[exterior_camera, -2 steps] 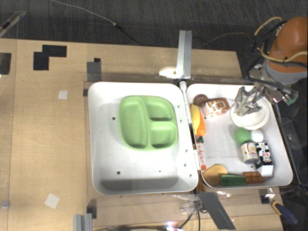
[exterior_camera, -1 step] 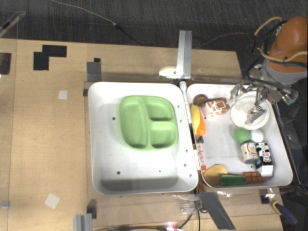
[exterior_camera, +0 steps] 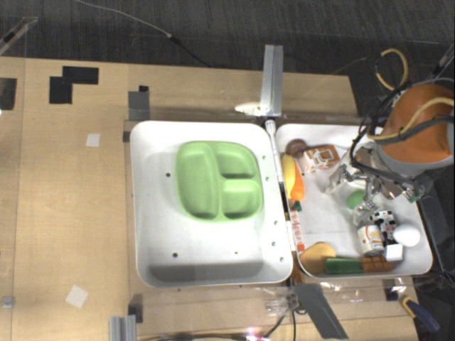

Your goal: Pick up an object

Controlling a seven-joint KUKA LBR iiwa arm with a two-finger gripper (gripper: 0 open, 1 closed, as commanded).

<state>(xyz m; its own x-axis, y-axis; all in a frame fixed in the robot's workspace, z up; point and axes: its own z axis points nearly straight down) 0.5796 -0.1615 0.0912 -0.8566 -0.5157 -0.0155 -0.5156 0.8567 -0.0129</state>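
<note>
The right bin [exterior_camera: 334, 215] holds several small objects. A yellow and orange banana-shaped toy [exterior_camera: 291, 178] lies along its left wall, with a brown round piece [exterior_camera: 296, 147] and a printed packet [exterior_camera: 320, 158] at the back. A small green object [exterior_camera: 355, 199] lies mid-bin, right beside my gripper [exterior_camera: 370, 196], which hangs low over the right half of the bin. Just in front of the gripper stand a small printed can [exterior_camera: 370, 237] and a white egg-shaped piece [exterior_camera: 407, 234]. The arm's orange band [exterior_camera: 421, 123] covers the bin's back right corner.
The left bin [exterior_camera: 153, 247] carries a green divided plate [exterior_camera: 217, 180]. Along the right bin's front wall lie a tan round piece [exterior_camera: 320, 251], a dark green bar [exterior_camera: 344, 265] and a brown block [exterior_camera: 375, 265]. A metal post [exterior_camera: 272, 80] stands behind the bins' shared wall.
</note>
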